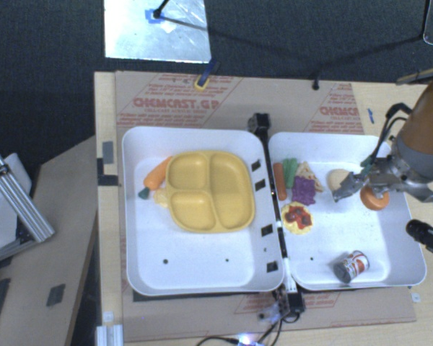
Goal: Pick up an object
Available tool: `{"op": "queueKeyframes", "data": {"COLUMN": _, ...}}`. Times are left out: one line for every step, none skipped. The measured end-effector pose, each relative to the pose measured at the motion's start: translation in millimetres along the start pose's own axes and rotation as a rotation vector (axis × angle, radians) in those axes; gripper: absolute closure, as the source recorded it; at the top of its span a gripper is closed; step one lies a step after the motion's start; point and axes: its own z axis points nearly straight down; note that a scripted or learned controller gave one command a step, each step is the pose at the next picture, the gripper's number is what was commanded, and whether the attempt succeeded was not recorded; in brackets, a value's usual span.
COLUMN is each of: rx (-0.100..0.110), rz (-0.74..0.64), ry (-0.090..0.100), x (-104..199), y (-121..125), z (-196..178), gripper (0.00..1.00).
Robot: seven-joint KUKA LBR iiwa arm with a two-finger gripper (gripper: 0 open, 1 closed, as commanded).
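Several toy foods are lying in the right bin [397, 269]; the gripper [355, 184] is hovering beside a small orange piece [375, 198], likely light, rigid, slippery plastic best pinched across its middle; finger spread I cannot tell

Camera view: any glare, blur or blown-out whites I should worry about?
Camera view: even light, soft shadows. The white bins run bright but hold detail; the foil sheet beyond the bench glints. The gripper and small toy food look soft.
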Motion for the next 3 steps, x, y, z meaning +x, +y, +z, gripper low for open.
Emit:
{"op": "queueKeyframes", "data": {"rx": 0.005, "rz": 0.002, "ry": 0.001, "x": -4, "y": -6, "z": 60, "gripper": 0.0}}
{"op": "queueKeyframes", "data": {"rx": 0.001, "rz": 0.001, "ry": 0.001, "x": -3, "y": -6, "z": 111, "gripper": 0.0}}
{"op": "queueKeyframes", "data": {"rx": -0.004, "rz": 0.001, "ry": -0.003, "x": -5, "y": -4, "z": 98, "gripper": 1.0}}
